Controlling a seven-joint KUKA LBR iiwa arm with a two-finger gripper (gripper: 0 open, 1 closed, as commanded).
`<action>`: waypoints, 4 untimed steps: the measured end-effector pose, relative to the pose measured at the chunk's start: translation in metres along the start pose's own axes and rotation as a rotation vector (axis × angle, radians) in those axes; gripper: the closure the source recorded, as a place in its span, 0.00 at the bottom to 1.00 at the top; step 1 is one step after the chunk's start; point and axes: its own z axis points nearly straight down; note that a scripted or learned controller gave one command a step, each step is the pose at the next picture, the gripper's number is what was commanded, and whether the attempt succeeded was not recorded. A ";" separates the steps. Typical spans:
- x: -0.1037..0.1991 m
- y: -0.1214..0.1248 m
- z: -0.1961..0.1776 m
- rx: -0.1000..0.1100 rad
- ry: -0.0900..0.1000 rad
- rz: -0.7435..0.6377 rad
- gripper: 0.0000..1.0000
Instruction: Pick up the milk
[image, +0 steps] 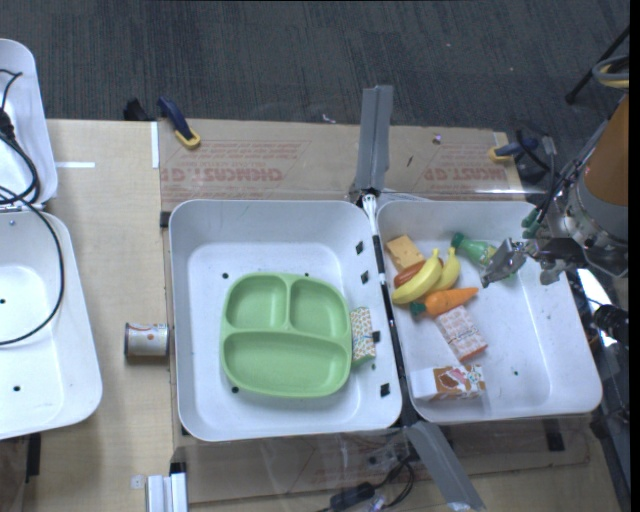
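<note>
The milk (458, 381), a small white carton with a brown and red print, lies on its side at the front edge of the right bin (540, 385). My gripper (522, 266) hangs over the back right part of that bin, well behind the milk. Its fingers (498, 264) are open with nothing between them. The gripper is just right of a green bottle (474, 247).
Around the milk lie a red-and-white box (462, 332), a carrot (452, 299), bananas (428, 276) and a tan block (404, 250). The left bin (200, 250) holds a green divided plate (287, 335) and a small packet (362, 334). A can (146, 340) lies on the bench.
</note>
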 end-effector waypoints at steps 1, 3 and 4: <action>0.042 -0.042 0.083 0.002 0.001 -0.083 0.00; 0.107 -0.041 0.082 0.000 0.000 -0.293 0.00; -0.017 -0.041 0.124 -0.002 0.001 -0.677 0.00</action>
